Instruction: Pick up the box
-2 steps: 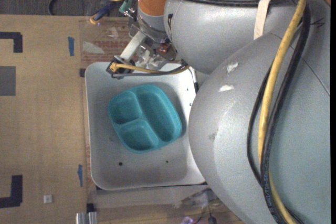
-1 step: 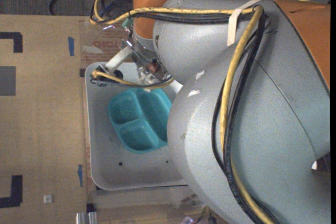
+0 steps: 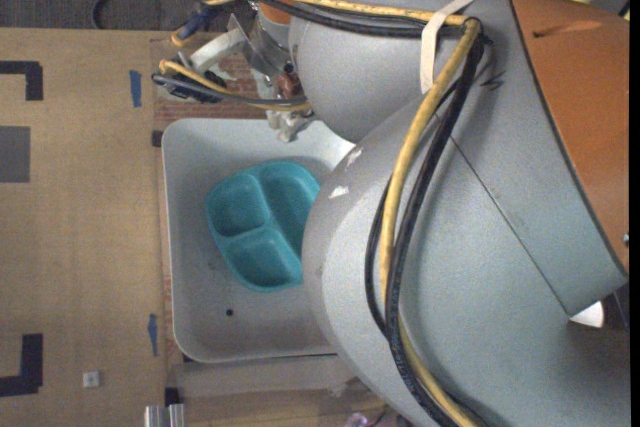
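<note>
While arm (image 3: 450, 215) looms over bin (image 3: 190, 215), teal tray (image 3: 255, 225) lies inside.

teal tray (image 3: 262, 225): matt plastic | bin (image 3: 195, 245): smooth white plastic | arm (image 3: 480, 245): glossy

Even, moderately bright overhead light. My arm (image 3: 470, 205) sits close to the lens, so its grey shell looks soft, with bright glare patches on the curve just right of the teal tray (image 3: 258, 225). It shades the white bin (image 3: 190, 215) on that side. Carpet above the bin is dim and grainy.
</note>
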